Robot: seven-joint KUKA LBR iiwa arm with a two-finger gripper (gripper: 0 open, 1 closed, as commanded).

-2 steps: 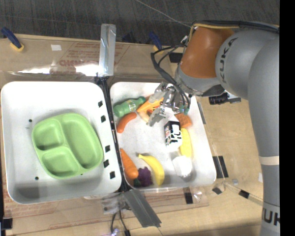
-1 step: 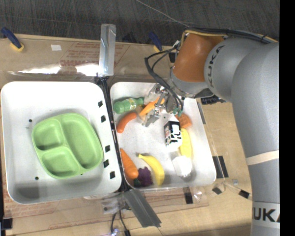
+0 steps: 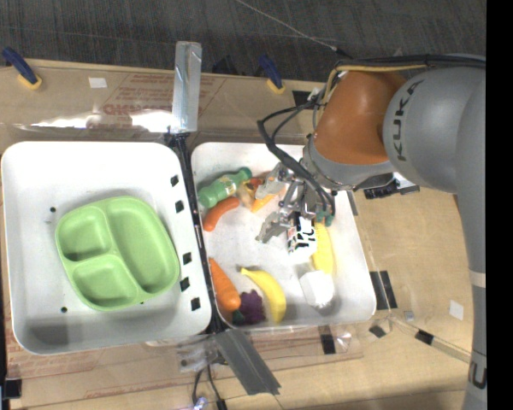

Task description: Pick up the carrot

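An orange carrot [image 3: 223,286] lies along the left wall of the right bin [image 3: 239,156], near its front corner, tapering toward the front. My gripper [image 3: 280,221] hangs over the middle of that bin. It is up and to the right of the carrot, clearly apart from it, with nothing visibly held. A second orange-red elongated piece [image 3: 220,214] lies left of the gripper, just under a green bottle [image 3: 221,187].
A yellow banana [image 3: 270,291] and purple grapes [image 3: 250,307] sit right beside the carrot. Another yellow piece [image 3: 325,250] and a white cup [image 3: 317,289] lie by the right wall. A green divided plate [image 3: 117,250] rests in the left bin [image 3: 34,169].
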